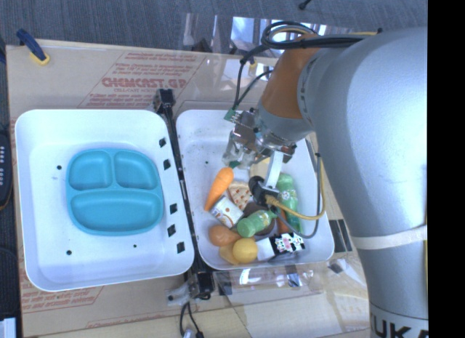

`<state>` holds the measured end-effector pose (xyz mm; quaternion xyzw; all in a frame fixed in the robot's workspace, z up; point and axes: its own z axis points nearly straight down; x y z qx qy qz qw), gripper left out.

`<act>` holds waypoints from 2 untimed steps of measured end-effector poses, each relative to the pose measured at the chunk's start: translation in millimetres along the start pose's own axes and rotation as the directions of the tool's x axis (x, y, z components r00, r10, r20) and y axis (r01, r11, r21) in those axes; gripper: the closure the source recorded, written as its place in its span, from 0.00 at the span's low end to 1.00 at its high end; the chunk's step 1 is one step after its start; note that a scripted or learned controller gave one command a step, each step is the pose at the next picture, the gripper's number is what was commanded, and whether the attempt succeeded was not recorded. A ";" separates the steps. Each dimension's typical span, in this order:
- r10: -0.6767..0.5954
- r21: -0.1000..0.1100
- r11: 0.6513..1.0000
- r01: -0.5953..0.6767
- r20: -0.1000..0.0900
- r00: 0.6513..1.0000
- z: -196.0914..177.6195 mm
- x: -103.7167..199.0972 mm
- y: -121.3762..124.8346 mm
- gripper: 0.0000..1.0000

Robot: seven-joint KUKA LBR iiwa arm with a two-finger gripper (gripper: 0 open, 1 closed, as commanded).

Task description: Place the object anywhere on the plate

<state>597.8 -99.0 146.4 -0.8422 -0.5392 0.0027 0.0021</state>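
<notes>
Gripper [243, 153] low over crowded toy food in right bin [197, 184], grip unreadable; carrot [219, 187] just beside; risk of nudging neighbours, arriving bare at blue plate [114, 190].

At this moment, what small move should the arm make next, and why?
Probably a short descent toward the carrot. The hand sits over the right bin just above the pile of toy food, with nothing visibly held, while the blue plate in the left bin holds nothing yet.
</notes>
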 end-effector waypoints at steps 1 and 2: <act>-0.025 -0.003 1.000 0.025 -0.003 1.000 -87.4 45.3 -20.3 1.00; -0.023 0.004 1.000 0.023 0.000 1.000 -83.9 43.5 -21.4 0.00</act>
